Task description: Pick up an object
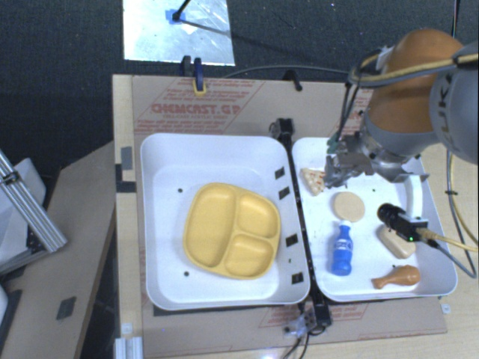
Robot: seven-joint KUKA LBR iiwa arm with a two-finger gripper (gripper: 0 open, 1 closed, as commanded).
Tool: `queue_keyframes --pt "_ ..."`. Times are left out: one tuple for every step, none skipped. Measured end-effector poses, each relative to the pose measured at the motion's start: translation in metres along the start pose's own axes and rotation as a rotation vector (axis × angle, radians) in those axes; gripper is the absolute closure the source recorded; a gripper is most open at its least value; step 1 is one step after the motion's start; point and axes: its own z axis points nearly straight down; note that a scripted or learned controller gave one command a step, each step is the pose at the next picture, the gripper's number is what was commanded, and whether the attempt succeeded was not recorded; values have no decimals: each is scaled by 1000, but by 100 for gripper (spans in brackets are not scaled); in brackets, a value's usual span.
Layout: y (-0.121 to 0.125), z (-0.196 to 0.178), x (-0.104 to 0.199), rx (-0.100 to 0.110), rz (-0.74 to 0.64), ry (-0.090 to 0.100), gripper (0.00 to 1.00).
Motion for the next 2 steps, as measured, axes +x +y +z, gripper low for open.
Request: queue_keyframes --pt "2 11 52 0 0 0 100" --pt "-11 8 98 0 -1 0 100"
